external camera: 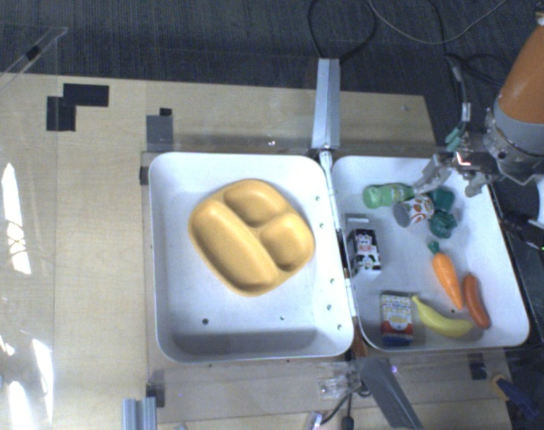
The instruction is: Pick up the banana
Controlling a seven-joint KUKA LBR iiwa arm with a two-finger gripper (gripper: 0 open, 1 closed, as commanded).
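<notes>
The big white left bin [173, 312] holds a yellow plastic tray [251, 235] with three hollow parts. Just beside it is the white right bin [515, 325], our landmark. The grey arm with the orange band [533, 88] reaches over that bin's far right corner. Its gripper [442, 179] hangs over the far side of the bin, near a green bottle [390, 194], a small can [414, 211] and some teal pieces [444, 213]. I cannot tell how the jaws stand. The long yellow banana [444, 319] lies flat at the bin's near side, well apart from the gripper. Just beside it are a little red box [396, 317] and two orange carrots [460, 290]. A small black and white carton [366, 250] lies by the bin's left wall.
</notes>
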